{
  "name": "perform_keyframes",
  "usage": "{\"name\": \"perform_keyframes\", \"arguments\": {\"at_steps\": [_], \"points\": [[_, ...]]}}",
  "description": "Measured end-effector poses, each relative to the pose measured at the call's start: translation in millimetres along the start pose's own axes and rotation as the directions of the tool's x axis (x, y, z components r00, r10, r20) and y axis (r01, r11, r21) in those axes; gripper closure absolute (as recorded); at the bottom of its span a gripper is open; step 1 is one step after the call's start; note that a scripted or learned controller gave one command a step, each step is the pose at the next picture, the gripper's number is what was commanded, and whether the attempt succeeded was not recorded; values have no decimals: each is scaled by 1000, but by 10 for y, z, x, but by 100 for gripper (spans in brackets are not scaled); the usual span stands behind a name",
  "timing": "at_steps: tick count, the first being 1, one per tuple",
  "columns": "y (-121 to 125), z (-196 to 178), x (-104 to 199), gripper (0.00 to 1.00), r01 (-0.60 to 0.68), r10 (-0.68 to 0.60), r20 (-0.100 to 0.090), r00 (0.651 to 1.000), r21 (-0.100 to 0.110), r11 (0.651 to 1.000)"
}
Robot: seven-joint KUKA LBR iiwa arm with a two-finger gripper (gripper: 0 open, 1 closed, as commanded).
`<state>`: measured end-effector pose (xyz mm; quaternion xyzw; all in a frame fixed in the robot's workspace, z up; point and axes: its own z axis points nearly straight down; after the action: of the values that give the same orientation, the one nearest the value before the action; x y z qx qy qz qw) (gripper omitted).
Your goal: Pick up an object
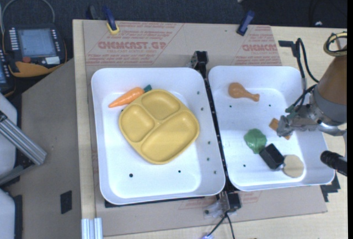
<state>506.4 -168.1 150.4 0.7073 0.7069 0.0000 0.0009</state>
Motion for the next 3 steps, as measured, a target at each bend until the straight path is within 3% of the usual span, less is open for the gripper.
{"name": "perform_keyframes", "arguments": {"at_steps": [1,2,3], "points": [[-84,-458,-16,100,1,-1,0,1000,0,1000],[-75,-521,-17,100,1,-1,1,1000,-2,1000],[72,-640,452,100,7,-7,-2,1000,-3,1000]]}}
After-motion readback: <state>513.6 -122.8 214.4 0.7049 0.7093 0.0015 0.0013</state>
